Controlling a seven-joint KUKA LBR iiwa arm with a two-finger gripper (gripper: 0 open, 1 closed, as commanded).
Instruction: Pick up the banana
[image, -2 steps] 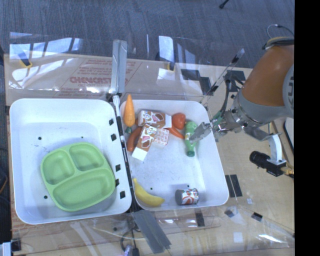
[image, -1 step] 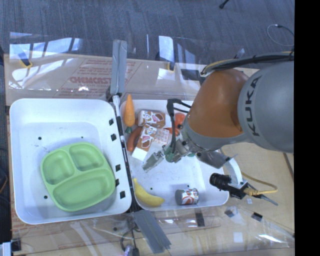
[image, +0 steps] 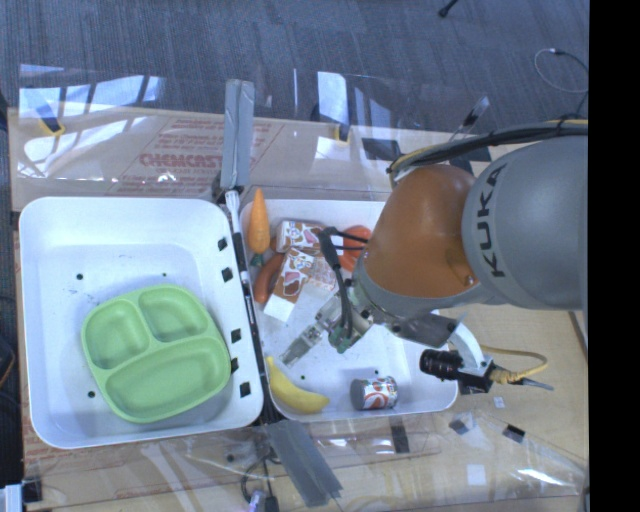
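Jaws apart, nothing between them, gripper mid-frame. Banana lower centre in right bin: probably light, soft, curved; grab mid-body.

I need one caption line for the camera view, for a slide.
Grey KUKA arm's two-finger gripper hovers over the right white bin, above the yellow banana beside a small can.

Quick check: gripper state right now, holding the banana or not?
Gripper: cannot be told whether open or closed; it holds nothing visible. The banana lies in the right bin.

Gripper hovers in right bin — banana lies just below it
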